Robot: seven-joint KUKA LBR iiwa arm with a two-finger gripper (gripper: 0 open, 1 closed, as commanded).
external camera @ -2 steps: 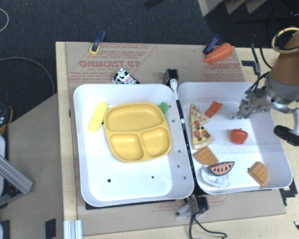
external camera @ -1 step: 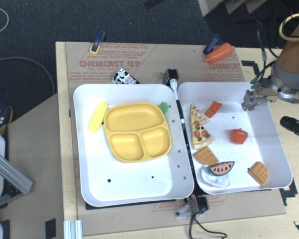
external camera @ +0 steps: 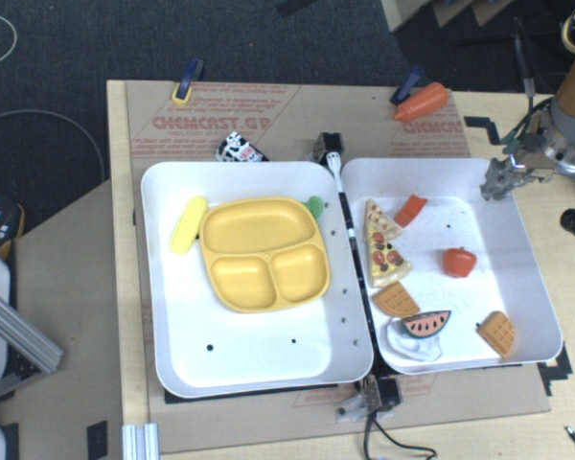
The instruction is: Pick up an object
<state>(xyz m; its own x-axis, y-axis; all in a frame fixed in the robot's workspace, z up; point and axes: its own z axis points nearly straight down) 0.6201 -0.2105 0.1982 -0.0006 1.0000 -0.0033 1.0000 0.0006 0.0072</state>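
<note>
Bench [external camera: 125, 257] with 2 white bins [external camera: 172, 353]

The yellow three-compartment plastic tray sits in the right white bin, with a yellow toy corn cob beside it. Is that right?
Not quite. The camera view shows the yellow three-compartment plastic tray in the left white bin, not the right one. The yellow toy corn cob does lie beside it.

Blue-yellow clamp [external camera: 185, 82] and orange clamp [external camera: 421, 101] grip bench [external camera: 268, 123].

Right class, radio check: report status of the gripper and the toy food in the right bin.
Gripper over right bin's far right corner, holding nothing visible. Tomato nearest, untouched. Nothing lies between them.
</note>
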